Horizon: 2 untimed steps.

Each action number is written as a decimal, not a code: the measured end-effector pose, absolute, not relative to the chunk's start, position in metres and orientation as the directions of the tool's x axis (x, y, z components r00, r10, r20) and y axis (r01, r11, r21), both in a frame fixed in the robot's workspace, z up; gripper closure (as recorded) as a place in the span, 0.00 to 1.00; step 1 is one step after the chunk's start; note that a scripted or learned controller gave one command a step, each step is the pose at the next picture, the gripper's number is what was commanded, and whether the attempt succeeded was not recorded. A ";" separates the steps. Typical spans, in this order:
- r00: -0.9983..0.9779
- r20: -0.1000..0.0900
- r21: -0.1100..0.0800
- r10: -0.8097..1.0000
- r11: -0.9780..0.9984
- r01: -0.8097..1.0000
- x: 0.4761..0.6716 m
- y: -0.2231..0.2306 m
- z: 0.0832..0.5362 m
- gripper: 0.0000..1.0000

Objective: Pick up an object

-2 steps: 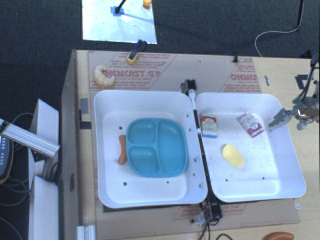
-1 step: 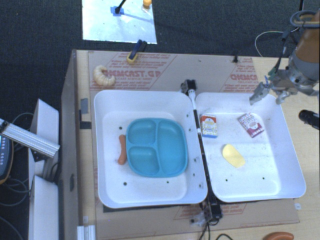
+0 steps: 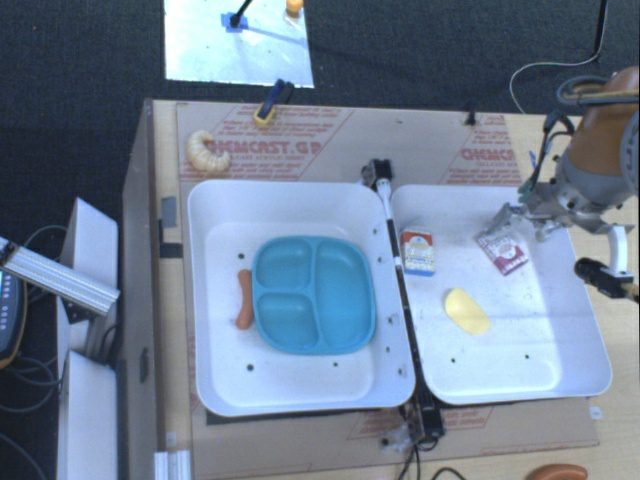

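The gripper [image 3: 522, 215] hangs over the right bin [image 3: 560, 373], directly above a small red-and-white packet [image 3: 503, 249] that lies just below and left of it; whether it is parted or closed on the packet cannot be told. The packet looks light, thin and crinkly, likely slippery, and best pinched across a narrow edge. Further left of the gripper stands a stiff little carton [image 3: 418, 252]; below and left lies a smooth yellow piece [image 3: 466, 311], rounded and prone to slip.
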<state>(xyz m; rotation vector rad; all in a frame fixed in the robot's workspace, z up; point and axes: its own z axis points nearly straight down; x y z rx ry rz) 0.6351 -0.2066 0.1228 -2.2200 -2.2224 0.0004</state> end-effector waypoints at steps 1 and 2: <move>-0.004 0.000 0.001 1.000 0.004 1.000 0.625 -0.187 0.084 0.00; -0.004 0.000 0.001 1.000 0.004 1.000 0.600 -0.148 0.085 0.00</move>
